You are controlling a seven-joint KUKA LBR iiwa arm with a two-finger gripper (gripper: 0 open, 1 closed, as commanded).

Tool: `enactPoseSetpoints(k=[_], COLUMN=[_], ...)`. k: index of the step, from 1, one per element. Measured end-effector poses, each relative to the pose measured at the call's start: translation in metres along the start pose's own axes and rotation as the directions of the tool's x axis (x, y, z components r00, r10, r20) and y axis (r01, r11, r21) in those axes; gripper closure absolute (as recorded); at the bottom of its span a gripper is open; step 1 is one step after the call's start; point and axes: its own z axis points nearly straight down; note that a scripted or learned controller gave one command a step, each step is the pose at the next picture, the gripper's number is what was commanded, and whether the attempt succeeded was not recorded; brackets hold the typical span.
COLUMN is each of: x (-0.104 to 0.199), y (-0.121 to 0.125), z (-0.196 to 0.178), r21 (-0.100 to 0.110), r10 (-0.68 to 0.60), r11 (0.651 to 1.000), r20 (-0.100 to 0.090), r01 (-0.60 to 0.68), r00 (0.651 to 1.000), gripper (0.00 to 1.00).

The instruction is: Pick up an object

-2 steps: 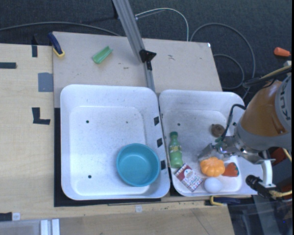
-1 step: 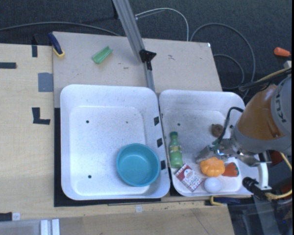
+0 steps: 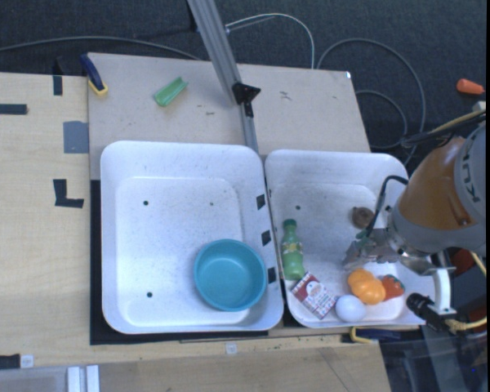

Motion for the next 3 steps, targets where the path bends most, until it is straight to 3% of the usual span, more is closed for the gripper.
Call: enactPoseSetpoints(k=[3], x=[0.000], y=[0.020], z=[-0.134], r21=[-0.005], r10=[0.000], r11=[1.000], r20=[0.002], r01=[0.000], r00=[1.000], gripper=[1.00])
